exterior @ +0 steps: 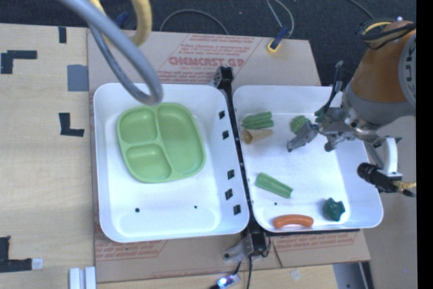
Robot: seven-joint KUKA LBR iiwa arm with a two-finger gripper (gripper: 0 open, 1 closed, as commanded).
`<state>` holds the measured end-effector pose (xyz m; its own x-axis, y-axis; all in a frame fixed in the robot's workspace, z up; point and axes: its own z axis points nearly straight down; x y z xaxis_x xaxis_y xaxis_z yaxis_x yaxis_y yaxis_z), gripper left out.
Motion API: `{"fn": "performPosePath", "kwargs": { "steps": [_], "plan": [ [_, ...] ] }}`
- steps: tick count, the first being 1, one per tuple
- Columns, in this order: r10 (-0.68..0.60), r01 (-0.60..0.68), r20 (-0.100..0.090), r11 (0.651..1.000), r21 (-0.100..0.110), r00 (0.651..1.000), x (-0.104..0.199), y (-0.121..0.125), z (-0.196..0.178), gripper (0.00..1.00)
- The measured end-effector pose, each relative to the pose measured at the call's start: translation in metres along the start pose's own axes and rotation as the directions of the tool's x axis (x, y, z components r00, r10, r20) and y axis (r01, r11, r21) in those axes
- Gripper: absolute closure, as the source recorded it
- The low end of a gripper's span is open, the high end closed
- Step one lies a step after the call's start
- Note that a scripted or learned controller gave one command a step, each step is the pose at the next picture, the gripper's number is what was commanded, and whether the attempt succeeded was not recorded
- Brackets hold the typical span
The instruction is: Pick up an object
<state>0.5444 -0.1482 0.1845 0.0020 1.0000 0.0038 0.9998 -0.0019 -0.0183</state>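
Overhead, the grey arm with its orange band reaches in from the right and hangs its claw over the upper part of the right white bin. Whether the claw is spread or pressed together cannot be told from this angle, and nothing shows between it. Just beside the claw, toward the bin's upper middle, sits a small green leafy piece. Further left in that bin a green ridged vegetable lies touching a tan piece below it. Near the bin's centre lies a green stalk, tilted; along the lower wall rest an orange sausage-shaped toy and, to its right, a dark teal lump. The left white bin holds a green three-compartment plate. Both bins sit on cardboard on the worktop.
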Motion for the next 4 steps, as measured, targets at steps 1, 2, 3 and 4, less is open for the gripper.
{"fn": "performPosePath", "kwargs": {
  "steps": [1,2,3,4],
  "plan": [
    [-0.004,0.004,0.002,1.000,-0.011,1.000,0.000,0.003,-0.006,0.00],
    [-0.003,0.003,0.002,1.000,-0.008,1.000,0.006,0.006,0.059,0.00],
    [-0.003,0.003,0.005,1.000,-0.012,1.000,0.006,0.006,0.105,0.00],
    [-0.003,0.003,0.004,1.000,-0.012,1.000,0.006,0.007,0.094,1.00]
  ]
}}
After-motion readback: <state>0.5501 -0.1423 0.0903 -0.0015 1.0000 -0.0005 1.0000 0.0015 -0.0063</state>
